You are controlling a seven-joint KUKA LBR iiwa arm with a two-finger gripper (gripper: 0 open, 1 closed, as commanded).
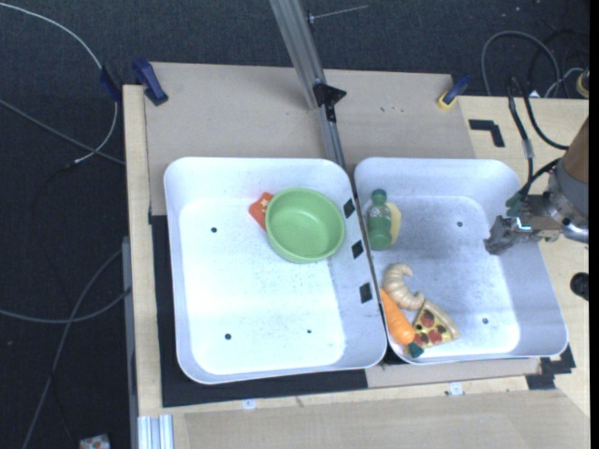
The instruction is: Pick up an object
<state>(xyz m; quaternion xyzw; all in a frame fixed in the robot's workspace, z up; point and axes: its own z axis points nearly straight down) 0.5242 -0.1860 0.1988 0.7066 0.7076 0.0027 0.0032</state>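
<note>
I see the two white bins side by side: the right bin [524, 330] lies under and just left of my gripper [498, 239], and the left bin [197, 344] sits well beyond it, further left. A grey metal bar [298, 40] slants down from the top to the seam between the bins. In the left bin, far from the gripper, a green bowl [303, 224] rests with a small orange-red piece [258, 209] touching its left rim. In the right bin, a green bottle [379, 219] stands upright against the left wall, well to the gripper's left with bare floor between. Below-left of the gripper lie a beige croissant-like toy [404, 284], a carrot [399, 320] and a pizza slice [434, 325], clustered together. The gripper hangs over the bin's right side, nothing between its fingers; I cannot tell how wide they stand.
</note>
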